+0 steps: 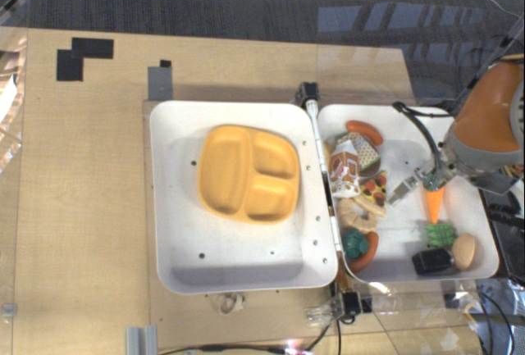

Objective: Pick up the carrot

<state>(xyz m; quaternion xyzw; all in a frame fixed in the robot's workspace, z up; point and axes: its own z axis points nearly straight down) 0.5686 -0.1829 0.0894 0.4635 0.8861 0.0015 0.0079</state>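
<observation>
Hand (430,179) poised at orange carrot's (434,202) top, grasp state unclear; near right white bin's (484,218) rim, green broccoli (440,234) just below.

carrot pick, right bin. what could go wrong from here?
1. The gripper sits at the carrot's narrow top end; a grasp there may slip off or tip it.
2. The carrot's green leafy end lies against a black object and near a potato; lifting could drag them.
3. A grey utensil lies just left of the gripper and could be bumped or caught.
</observation>
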